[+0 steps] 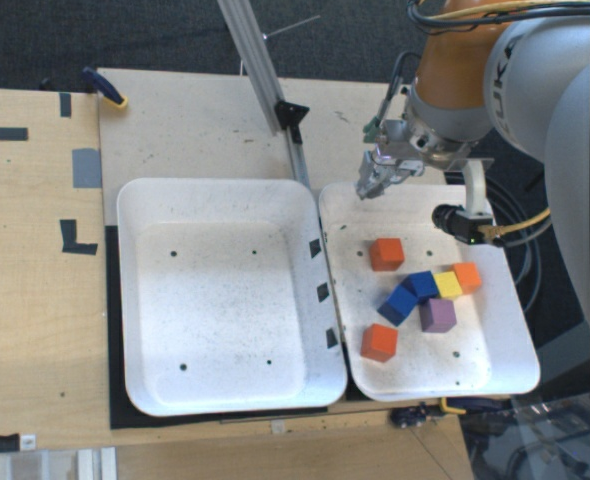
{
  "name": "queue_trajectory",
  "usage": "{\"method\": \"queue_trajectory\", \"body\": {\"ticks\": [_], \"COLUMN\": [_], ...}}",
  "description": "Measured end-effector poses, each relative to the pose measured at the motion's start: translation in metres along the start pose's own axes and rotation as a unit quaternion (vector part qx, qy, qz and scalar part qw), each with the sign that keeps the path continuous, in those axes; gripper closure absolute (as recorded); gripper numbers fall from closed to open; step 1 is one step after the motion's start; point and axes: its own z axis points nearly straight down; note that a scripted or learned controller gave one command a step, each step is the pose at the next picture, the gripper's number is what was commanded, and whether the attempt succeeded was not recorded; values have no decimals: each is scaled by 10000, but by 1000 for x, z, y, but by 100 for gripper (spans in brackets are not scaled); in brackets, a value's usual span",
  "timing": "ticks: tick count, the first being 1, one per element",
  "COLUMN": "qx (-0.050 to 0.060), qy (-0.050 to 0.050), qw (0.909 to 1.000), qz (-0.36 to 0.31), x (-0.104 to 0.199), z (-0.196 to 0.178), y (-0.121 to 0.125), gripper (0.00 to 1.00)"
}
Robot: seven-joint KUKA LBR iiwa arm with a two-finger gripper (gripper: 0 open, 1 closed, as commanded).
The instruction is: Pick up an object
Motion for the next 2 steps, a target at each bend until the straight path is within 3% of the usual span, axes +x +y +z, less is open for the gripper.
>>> {"method": "queue_trajectory", "body": {"ticks": [2], "qx": [16], "qy": [0], "qw": [10000], "qz": [-7], "x": [99], "z": [20], "y": [-23], "gripper": [100]}}
